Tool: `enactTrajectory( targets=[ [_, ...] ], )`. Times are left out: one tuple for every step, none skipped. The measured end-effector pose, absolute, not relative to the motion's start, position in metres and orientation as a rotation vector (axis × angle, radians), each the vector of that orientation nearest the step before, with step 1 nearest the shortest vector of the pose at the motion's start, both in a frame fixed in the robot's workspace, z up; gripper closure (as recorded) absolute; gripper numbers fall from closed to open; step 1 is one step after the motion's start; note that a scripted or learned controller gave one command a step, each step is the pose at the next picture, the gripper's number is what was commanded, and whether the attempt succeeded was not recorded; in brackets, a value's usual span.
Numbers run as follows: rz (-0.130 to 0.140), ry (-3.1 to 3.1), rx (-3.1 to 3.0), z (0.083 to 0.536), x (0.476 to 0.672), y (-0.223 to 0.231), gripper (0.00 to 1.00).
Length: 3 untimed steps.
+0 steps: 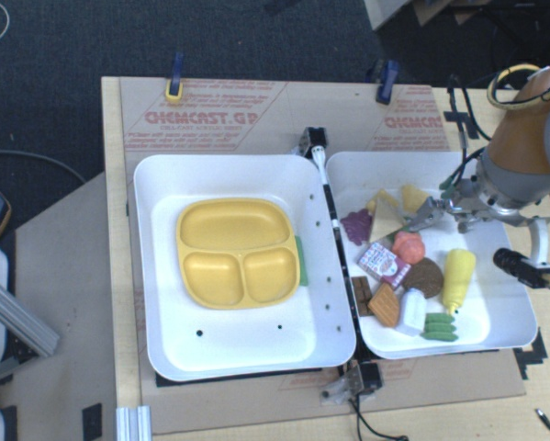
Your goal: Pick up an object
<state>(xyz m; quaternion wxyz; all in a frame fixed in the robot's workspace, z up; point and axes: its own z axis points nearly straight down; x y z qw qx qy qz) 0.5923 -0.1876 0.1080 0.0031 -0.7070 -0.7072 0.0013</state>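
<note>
The right bin (509, 324) holds a heap of small toy foods. Among them are a purple bunch (355, 225), a pink-red ball (408, 244), a pink and white packet (380, 261), a brown disc (426, 277) and a yellow bottle (459, 278). An orange cracker (385, 306), a white piece (412, 309) and a green pod (438, 327) lie at the front. My gripper (427, 213) hangs low over the bin's back part, just above the ball and beside two pale yellow pieces (398, 197). I see nothing held in it.
The left bin (155, 246) holds a yellow divided plate (238, 251) with a green strip (300, 260) at its right edge. The arm (522, 145) comes in from the right over the right bin's far corner. Clamps sit on the board's back edge.
</note>
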Motion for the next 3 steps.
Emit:
enactTrajectory(
  targets=[
    [0.001, -2.221, -2.22, 0.084, 0.593, -0.187, 0.0],
    [-0.004, -2.224, -2.223, 0.097, 0.594, -0.187, 1.0],
    [-0.004, -2.225, -2.228, 0.157, 0.592, -0.195, 1.0]
  ],
)
